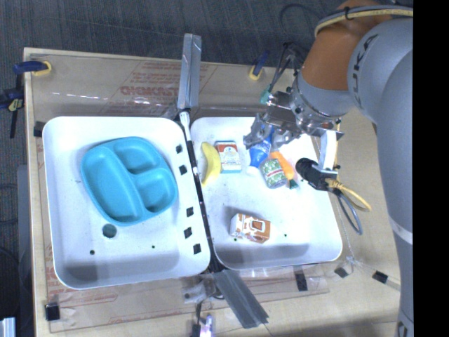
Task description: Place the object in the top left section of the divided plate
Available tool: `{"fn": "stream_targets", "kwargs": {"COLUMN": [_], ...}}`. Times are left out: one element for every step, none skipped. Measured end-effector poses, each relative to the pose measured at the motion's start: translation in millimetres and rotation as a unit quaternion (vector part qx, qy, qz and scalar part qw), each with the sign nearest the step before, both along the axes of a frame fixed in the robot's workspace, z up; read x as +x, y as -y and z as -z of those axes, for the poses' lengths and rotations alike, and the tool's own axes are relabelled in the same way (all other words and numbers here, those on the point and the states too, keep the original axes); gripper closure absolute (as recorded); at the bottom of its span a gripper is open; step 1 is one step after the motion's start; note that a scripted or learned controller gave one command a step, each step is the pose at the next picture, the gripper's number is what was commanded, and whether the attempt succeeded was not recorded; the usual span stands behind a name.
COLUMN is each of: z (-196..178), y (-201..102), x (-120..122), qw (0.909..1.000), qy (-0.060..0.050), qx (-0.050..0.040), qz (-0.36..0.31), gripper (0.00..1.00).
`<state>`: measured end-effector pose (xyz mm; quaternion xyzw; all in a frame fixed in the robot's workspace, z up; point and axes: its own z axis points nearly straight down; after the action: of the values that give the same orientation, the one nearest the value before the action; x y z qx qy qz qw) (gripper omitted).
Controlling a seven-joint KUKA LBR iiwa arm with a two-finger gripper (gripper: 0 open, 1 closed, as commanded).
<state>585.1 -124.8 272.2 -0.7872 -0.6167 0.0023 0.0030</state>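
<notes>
Blue divided plate (130,180), one; right bin (309,241) holds five items.

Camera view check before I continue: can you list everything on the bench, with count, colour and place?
Divided plate: one, blue, three sections, in the left bin.
Left bin: one, white, left half of the bench.
Right bin: one, white, right half of the bench.
Banana: one, yellow, right bin, by the divider wall.
Small carton: one, white and red, right bin, just right of the banana.
Snack packet: one, brown and white, right bin, near the front.
Blue item: one, right bin, under the gripper.
Green and orange packet: one, right bin, beside the blue item.
Arm: one, grey with an orange band, reaching in from the right.
Gripper: one, low over the blue item.
</notes>
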Motion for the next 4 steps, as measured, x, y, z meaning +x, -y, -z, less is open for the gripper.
{"fn": "stream_targets", "kwargs": {"z": [82.0,81.2,81.0,81.4], "y": [-141.5,-203.8,-203.8,-132.0], "x": [26.1,70.8,70.8,70.8], "qw": [0.9984,0.9967,0.9966,1.0000], "qy": [0.001,0.002,0.002,0.000], "qx": [-0.0009,-0.0008,-0.0008,-0.0009], "qz": [-0.056,-0.082,-0.082,-0.002], "gripper": [1.00,1.00,0.00,0.00]}}
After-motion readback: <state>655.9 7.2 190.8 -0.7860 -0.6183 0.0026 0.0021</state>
